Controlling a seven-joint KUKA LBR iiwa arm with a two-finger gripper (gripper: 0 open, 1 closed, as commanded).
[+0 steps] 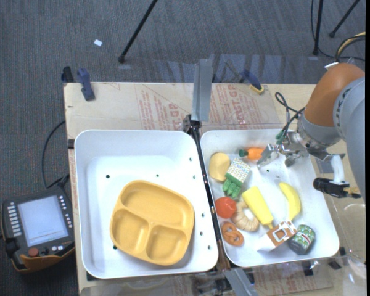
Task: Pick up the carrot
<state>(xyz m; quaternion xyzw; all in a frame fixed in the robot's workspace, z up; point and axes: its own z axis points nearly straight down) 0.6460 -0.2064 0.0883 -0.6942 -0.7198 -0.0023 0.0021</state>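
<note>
As the gripper (275,155) hovers just beside the carrot (254,153) near the right bin's (330,227) back edge | jaw state: cannot tell | advice: centre over carrot, descend squarely, avoid the potato (219,165).

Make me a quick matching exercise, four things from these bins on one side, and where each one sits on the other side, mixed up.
Things:
1. carrot
2. yellow tray
3. banana
4. pretzel

Places:
A. in the left bin
B. near the front edge of the right bin
C. right bin, near the back, beside the gripper
D. right bin, towards its right side

Pairs: 1-C, 2-A, 3-D, 4-B
</note>
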